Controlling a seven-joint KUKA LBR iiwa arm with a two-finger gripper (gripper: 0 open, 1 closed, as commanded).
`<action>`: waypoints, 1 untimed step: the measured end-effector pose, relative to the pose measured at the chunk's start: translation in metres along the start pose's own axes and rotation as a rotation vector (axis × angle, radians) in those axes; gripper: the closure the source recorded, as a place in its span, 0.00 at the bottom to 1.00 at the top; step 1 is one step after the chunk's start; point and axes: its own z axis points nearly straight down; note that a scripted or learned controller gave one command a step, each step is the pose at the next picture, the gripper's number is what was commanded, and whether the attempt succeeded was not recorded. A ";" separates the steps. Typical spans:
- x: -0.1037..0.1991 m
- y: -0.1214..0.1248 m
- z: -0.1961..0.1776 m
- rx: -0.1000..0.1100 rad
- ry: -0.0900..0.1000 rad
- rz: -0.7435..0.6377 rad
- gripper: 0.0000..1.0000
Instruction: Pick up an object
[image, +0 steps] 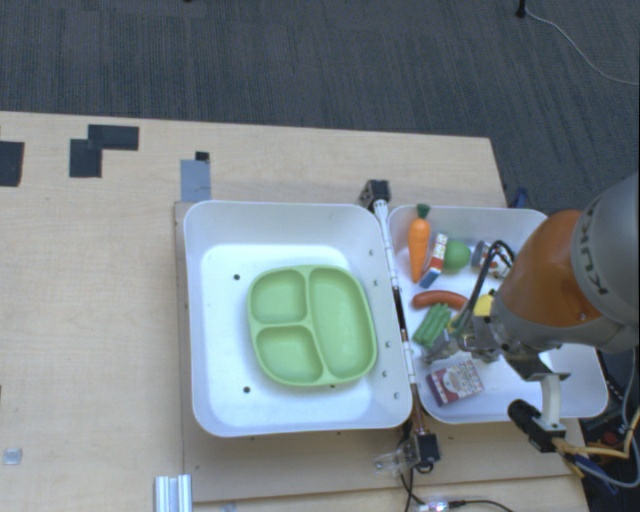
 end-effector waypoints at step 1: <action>0.001 0.002 -0.011 -0.006 0.000 -0.001 1.00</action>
